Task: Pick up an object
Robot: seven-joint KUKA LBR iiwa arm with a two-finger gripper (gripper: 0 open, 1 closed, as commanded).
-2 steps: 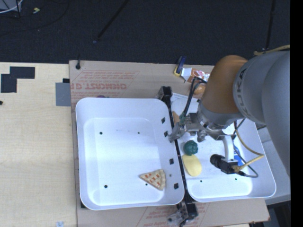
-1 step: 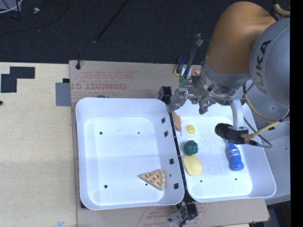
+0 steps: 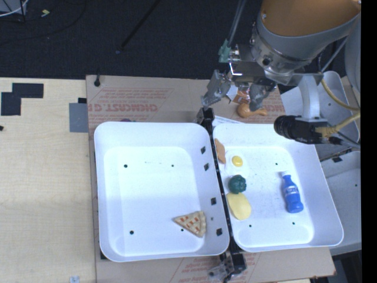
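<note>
My gripper point(image 3: 236, 98) hangs above the far edge of the right bin point(image 3: 321, 214), its two fingers spread apart and open. A small orange object point(image 3: 246, 109) shows just below the gap, close to the right finger point(image 3: 257, 98); the fingers are not closed on it. In the right bin lie a blue bottle point(image 3: 291, 193), a dark green lump point(image 3: 237, 184), a pale yellow fruit point(image 3: 238, 206), a small yellow round piece point(image 3: 237, 161) and a tan piece point(image 3: 220, 151) against the left wall. A pizza slice point(image 3: 191, 221) rests in the left bin point(image 3: 109, 187) near its front right corner.
The two bins share a black divider point(image 3: 213, 175) down the middle. They stand on a cardboard sheet point(image 3: 147, 99). A black cylindrical part point(image 3: 297, 128) and cables stick out over the right bin's far right corner.
</note>
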